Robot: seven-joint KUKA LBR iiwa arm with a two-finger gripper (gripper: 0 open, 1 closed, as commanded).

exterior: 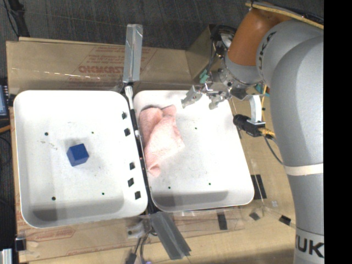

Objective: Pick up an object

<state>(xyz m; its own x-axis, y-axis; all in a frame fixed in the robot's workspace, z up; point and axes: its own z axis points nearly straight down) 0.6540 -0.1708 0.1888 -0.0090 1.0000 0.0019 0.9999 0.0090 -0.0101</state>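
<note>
End effector [201, 95] spread, empty, above right bin [231, 164] far edge. Pink cloth [159, 136] near: descend on raised fold, pinch firmly.

Even, bright overhead light. The 2 white bins [181, 194] are near blown out, with soft grey shadows along their near inside walls. Blue block [78, 154] and pink cloth [159, 136] read clearly, faint shadows. Grey arm [297, 92] shows mild sheen. Dark floor at top is underexposed, grainy. Overall slightly soft, low resolution.
</note>
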